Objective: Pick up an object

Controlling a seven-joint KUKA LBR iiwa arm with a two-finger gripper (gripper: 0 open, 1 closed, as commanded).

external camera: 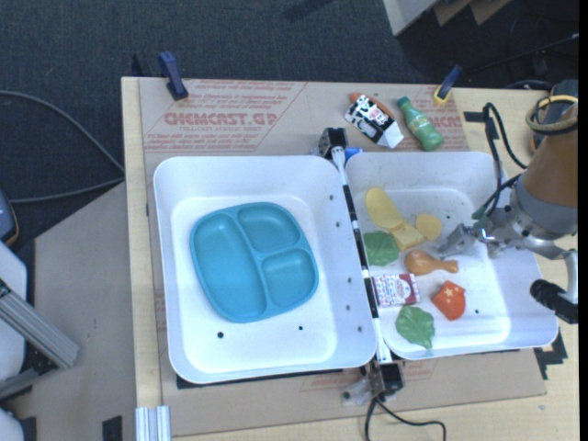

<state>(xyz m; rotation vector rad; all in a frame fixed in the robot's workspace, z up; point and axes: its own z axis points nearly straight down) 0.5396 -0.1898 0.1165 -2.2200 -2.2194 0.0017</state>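
The metal pincer (457,238) hangs low in the right white bin (478,168), just above the orange toy drumstick (430,264); whether it is spread cannot be told. Nothing looks lifted, so the grasp and the raise remain.

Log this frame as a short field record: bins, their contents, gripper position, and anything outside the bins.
left bin: holds a blue divided plate
right bin: yellow pieces, green leaf, chicken drumstick, red strawberry-like piece, small red-and-white carton, second green leaf
gripper: low over the right bin, just right of the yellow pieces, above the drumstick; nothing seen held
outside bins: cow-patterned carton and green bottle on the board behind the right bin
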